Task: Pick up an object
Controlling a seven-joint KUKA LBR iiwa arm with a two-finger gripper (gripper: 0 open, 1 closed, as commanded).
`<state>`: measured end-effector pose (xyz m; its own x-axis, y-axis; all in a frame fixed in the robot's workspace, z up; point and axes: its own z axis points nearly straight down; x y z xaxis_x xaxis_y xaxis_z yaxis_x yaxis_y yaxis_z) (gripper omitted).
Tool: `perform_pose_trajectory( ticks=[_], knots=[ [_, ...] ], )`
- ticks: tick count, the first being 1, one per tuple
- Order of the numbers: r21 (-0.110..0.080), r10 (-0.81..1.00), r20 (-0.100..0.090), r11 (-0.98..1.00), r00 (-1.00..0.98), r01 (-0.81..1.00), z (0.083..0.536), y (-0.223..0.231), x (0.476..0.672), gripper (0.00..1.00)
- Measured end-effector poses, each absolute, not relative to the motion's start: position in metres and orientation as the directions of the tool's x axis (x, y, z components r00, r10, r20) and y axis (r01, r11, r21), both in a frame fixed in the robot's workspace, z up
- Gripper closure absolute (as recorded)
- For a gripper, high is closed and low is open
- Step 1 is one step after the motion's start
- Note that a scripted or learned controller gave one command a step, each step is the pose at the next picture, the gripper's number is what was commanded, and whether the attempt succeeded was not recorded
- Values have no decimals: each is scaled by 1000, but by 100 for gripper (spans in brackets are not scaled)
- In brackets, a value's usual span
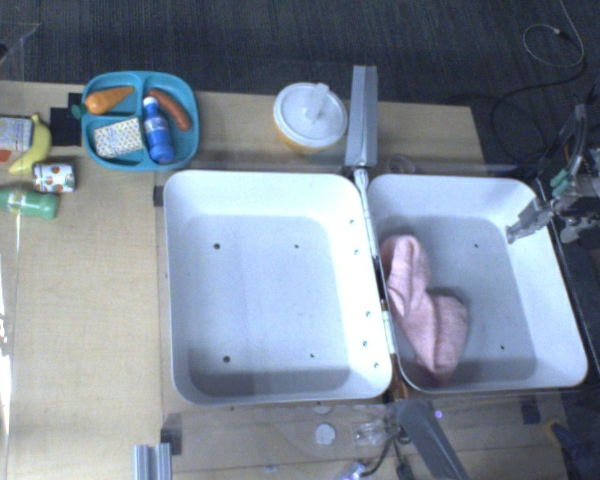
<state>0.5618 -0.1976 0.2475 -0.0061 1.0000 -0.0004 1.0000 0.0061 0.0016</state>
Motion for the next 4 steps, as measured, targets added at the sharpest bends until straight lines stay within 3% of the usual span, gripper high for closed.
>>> perform_pose_trajectory(
  ticks=[1,2,3,4],
  knots=[
    [2,863,-1,505,-505,863,242,-205,535,0],
    [2,884,-1,468,-468,884,208,-154,528,0],
    [9,850,-7,527,-527,850,96,-96,520,0],
    [11,849,-6,528,-528,849,107,-94,522,100]
  ],
)
